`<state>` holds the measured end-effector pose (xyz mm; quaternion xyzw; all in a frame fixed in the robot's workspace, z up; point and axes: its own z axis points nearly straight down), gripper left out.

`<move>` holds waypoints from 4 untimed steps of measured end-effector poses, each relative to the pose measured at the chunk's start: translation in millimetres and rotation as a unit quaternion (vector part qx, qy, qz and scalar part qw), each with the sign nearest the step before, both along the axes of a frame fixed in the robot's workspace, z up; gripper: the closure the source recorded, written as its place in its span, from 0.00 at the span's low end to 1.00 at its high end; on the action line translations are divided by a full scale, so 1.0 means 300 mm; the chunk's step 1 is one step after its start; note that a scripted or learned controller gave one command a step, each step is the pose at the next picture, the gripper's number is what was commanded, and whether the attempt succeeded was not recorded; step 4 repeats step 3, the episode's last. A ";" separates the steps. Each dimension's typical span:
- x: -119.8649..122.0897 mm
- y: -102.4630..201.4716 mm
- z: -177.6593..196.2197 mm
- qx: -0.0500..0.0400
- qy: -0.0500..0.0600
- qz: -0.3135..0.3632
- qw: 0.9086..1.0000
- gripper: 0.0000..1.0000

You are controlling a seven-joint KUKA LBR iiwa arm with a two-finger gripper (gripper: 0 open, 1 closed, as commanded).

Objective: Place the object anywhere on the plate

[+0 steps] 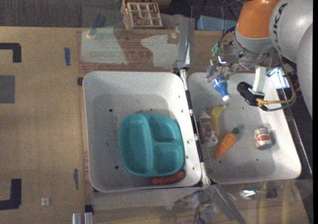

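Camera view, gripper (218, 75): over the right bin's (285, 168) far left corner, fingers clasping a blue-and-white bottle (221, 89) that hangs below them.
Camera view, plate (149, 144): teal, three compartments, in the left bin (99, 99); a sausage (168, 179) lies just beside its near edge.
Camera view, right bin contents: carrot (226, 143), banana (217, 114), small can (263, 137), carton (206, 127).

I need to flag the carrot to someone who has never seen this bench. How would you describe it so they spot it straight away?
Look at the right-hand white bin, the one the arm reaches over. Near its middle, below the yellow banana and left of the small can, lies the carrot, tilted diagonally. It is the only orange, tapered piece there, with a small green tip at its upper end.
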<state>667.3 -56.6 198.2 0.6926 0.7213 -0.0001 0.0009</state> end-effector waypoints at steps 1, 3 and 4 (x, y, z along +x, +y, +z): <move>-0.144 0.291 -0.021 0.001 0.002 0.040 0.999 1.00; -0.364 0.486 -0.046 0.001 0.002 0.127 0.992 0.00; -0.364 0.486 -0.046 0.001 0.002 0.127 0.992 0.00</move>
